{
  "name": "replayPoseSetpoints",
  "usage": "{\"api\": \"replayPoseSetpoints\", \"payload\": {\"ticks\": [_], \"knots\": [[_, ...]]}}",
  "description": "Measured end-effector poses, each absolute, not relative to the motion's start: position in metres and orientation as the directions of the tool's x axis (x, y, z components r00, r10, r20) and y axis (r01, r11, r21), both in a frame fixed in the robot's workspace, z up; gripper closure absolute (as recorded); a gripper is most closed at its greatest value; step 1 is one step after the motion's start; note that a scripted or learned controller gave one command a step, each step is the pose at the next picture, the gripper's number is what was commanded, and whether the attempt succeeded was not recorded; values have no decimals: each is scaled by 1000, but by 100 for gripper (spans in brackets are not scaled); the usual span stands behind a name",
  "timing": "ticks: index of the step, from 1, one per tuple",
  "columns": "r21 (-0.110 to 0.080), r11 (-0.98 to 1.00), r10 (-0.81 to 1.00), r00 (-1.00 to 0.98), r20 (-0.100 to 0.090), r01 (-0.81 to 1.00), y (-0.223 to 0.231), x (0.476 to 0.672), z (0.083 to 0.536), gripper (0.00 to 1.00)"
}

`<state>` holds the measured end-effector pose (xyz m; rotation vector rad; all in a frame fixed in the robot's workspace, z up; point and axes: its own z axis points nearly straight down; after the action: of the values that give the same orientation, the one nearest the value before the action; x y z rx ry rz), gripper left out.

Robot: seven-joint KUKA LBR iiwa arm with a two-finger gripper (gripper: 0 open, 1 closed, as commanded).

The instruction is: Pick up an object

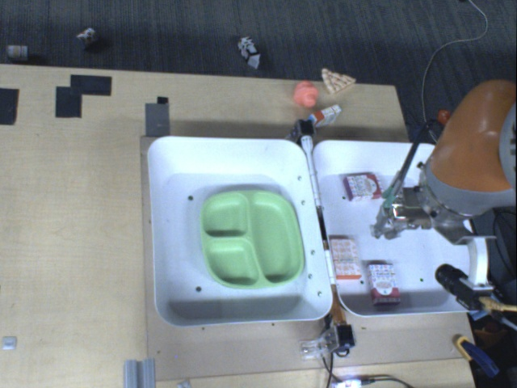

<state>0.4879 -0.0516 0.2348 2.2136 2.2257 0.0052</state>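
Small packets (363, 186) lying in right bin (420, 156), gripper (389, 223) hovering between them, touching none, can't tell its grip

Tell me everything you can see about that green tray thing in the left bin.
The green tray is a pale green divided plate with rounded corners, plastic by the look of it. Raised ridges split it into three shallow compartments: two smaller ones on the left, one long one on the right. It lies flat, slightly turned, on the floor of the left white bin, roughly centred. Nothing sits in it.

Glossy green plastic tray (252, 237), smooth
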Motion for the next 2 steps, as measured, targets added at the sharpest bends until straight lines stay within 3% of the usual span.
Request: {"api": "replayPoseSetpoints", "payload": {"ticks": [1,2], "knots": [[4,4,1000,-4,-2,1000,-175,487,227,100],[8,9,1000,-9,-2,1000,-174,489,238,100]]}}
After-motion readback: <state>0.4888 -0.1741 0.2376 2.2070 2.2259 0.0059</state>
